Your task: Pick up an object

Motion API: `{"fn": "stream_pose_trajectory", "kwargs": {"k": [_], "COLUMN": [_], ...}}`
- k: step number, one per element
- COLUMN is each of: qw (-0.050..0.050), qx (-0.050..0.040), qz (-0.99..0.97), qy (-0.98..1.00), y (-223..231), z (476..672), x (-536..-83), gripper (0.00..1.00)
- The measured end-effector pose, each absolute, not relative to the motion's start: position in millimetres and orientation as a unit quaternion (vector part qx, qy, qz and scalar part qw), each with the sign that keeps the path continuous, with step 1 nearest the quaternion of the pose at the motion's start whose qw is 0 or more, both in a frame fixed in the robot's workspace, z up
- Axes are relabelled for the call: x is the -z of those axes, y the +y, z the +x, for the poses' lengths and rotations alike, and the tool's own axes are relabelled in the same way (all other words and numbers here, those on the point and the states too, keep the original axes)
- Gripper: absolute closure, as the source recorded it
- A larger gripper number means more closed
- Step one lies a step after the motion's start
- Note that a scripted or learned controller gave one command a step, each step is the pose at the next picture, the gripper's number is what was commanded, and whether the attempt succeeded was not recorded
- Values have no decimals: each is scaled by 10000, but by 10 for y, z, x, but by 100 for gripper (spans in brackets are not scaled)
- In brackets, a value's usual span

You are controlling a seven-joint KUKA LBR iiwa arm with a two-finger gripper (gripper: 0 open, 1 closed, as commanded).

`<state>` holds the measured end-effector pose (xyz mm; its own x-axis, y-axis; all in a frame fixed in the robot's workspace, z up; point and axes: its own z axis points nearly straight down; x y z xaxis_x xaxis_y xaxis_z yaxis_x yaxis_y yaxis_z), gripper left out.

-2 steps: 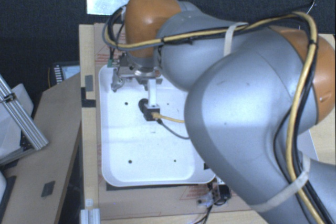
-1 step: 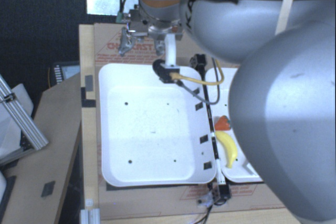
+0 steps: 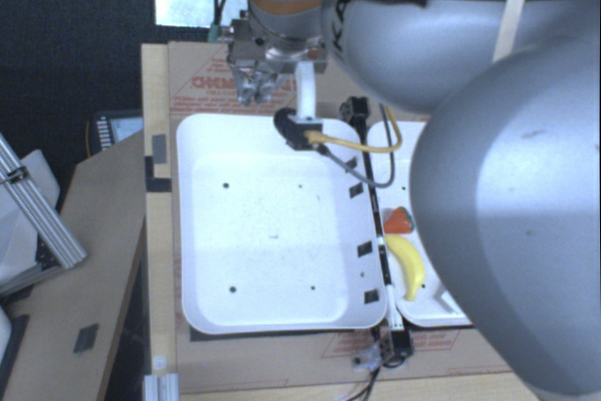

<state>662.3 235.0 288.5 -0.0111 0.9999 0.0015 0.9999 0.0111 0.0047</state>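
Note:
A yellow banana [image 3: 408, 267] lies in the right bin [image 3: 441, 313], close to the divider between the bins. Just above it sits a small red object [image 3: 399, 221]. My gripper [image 3: 254, 89] hangs at the far edge of the left bin [image 3: 202, 315], over the cardboard behind its back rim and well apart from both objects. Nothing is visible in the gripper. The big grey arm hides most of the right bin.
A black connector [image 3: 296, 129] with a yellow cable hangs over the left bin's back right corner. Black clips and cables [image 3: 371, 202] run along the rim between the bins. Aluminium framing [image 3: 38, 211] stands to the left of the bench.

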Motion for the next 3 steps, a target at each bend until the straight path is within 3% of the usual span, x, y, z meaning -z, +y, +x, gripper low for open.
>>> {"fn": "stream_pose_trajectory", "kwargs": {"k": [2,3], "qw": [21,-14], "qx": [-33,36], "qz": [6993,7073], "qy": [7148,7069], "y": [2362,2136], "z": [6630,6663], "x": [-3100,-754], "gripper": [100,100]}}
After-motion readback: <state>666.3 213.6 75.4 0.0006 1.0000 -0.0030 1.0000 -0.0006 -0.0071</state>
